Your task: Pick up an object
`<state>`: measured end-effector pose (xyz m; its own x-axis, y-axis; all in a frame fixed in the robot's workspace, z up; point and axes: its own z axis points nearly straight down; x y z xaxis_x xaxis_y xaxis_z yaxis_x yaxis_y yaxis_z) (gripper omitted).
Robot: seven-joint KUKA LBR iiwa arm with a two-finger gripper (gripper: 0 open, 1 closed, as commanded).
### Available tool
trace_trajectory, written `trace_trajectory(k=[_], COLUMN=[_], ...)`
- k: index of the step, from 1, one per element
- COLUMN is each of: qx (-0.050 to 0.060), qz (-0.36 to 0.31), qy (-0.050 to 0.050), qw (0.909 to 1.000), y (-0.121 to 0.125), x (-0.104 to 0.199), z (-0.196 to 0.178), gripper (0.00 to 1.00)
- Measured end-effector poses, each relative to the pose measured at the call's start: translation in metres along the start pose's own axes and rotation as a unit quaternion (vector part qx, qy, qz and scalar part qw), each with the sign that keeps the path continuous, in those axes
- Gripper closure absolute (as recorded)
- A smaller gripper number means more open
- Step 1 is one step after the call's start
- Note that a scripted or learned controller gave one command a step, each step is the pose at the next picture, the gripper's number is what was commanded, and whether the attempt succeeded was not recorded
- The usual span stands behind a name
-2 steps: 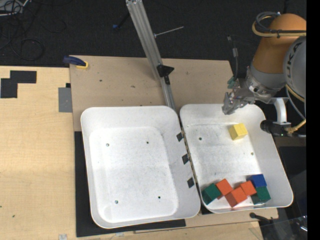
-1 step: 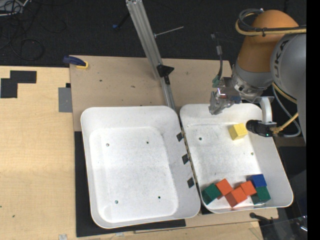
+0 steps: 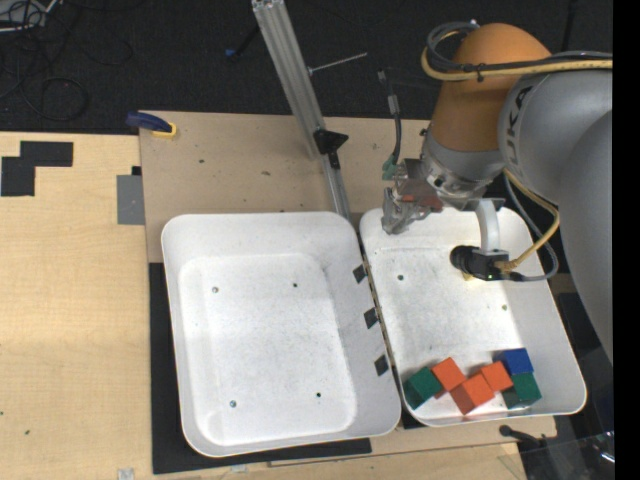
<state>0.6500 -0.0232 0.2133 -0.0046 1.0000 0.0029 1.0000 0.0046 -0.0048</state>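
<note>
The arm's two-finger metal gripper [image 3: 398, 211] hangs over the right shallow white plastic bin's [image 3: 440, 288] far corner, well apart from the small coloured blocks [image 3: 475, 380] clustered at its near edge.

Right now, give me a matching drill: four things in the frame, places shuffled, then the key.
Things:
1. gripper
2. blue block
3. left bin
4. aluminium bar

Places:
A. slanting up from between the bins' far ends
B. above the right bin's far left corner
C. beside the right bin, sharing the clipped edge
D. in the right bin's near right corner, among orange and green blocks

Pairs: 1-B, 2-D, 3-C, 4-A
</note>
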Motion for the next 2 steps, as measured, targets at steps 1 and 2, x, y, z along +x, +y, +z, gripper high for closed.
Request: trace_trajectory(k=[1,2], qx=[-0.001,0.001], qz=[0.001,0.000], qy=[0.000,0.000], qw=[1.0000,1.0000], y=[-0.004,-0.020], x=[0.048,0.106], z=[-0.011,-0.005], gripper=[1.00,1.00])
